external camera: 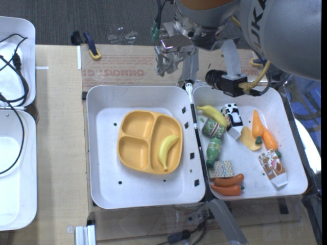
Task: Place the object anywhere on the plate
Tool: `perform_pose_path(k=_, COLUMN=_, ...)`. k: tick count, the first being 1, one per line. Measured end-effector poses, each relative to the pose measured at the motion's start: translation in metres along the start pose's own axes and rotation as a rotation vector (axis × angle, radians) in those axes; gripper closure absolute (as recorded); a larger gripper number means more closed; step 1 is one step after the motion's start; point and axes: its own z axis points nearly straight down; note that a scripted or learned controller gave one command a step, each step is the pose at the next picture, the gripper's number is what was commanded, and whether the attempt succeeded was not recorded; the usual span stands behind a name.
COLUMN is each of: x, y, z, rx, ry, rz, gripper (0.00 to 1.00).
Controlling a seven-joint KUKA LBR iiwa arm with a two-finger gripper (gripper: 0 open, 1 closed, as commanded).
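Because a banana [168,152] already lies in the right-hand compartment of the yellow plate [134,152], well below and a little left of the jaws, the placing looks done, its curve resting along the divider so it cannot roll. Up above the bins' far rims hangs the gripper [167,60], and whether its jaws are open or closed I cannot tell. Below and right of them, the right bin [294,137] holds a second banana [213,114], cans, a carrot [259,124] and sausages [227,185], crowded together as spare stock.
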Motion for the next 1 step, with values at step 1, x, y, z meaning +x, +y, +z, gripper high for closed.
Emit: perform_pose_path(k=1, x=-0.0086, y=-0.1021, z=-0.0299, rx=0.002, ry=0.000, rz=0.020, gripper=1.00)
